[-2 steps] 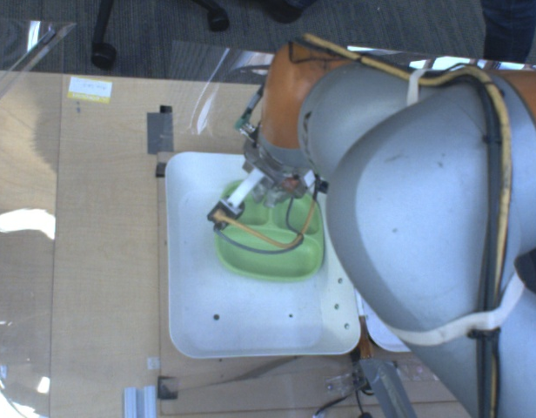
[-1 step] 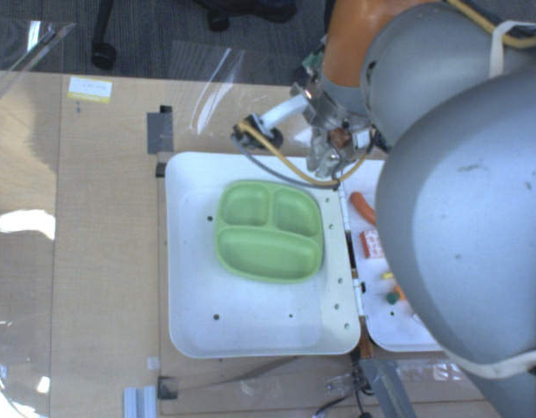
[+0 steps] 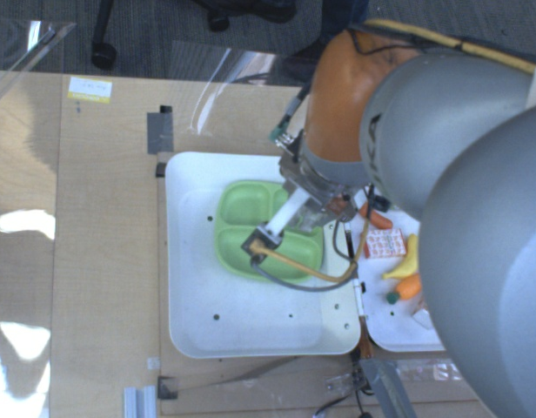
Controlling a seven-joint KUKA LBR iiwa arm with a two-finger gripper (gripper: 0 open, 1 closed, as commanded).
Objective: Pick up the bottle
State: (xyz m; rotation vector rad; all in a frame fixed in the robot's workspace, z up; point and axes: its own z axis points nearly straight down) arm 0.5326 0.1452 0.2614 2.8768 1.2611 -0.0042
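end effector (image 3: 313,209) is down over the green tray (image 3: 240,209), above the tray's edge on the arm's side and tucked right under the wrist. from this angle i cannot tell whether it is wide or narrow, nor whether anything is in it. just above it the orange band (image 3: 346,94) bulges over the tray's far corner. behind that the big grey arm (image 3: 485,198) stretches from the tray to the view's right and lower corner, covering a good deal of what lies on that side

the green tray, divided into compartments, lies flat in a white bin (image 3: 185,303), toward the bin's far half, with bare white floor on the tray's near side. past the tray's arm-side edge, across the seam, comes the second bin (image 3: 398,336), with a little cluster in it. there's an orange piece (image 3: 380,220) about level with the tray's middle, and a red-and-white packet (image 3: 385,245) just on the near side of it. a yellow banana-shaped thing (image 3: 402,266) sits close beside the packet, touching or not i cannot say. another orange piece with a green end (image 3: 404,291) lies nearest the camera

the bottle, now: i cannot tell which thing it is, as the arm hides much of the bin beyond the tray. further out from the tray the pale wooden bench (image 3: 94,233) runs off to the view's left, with a small yellow label (image 3: 90,89) well apart from the tray, near the bench's far edge
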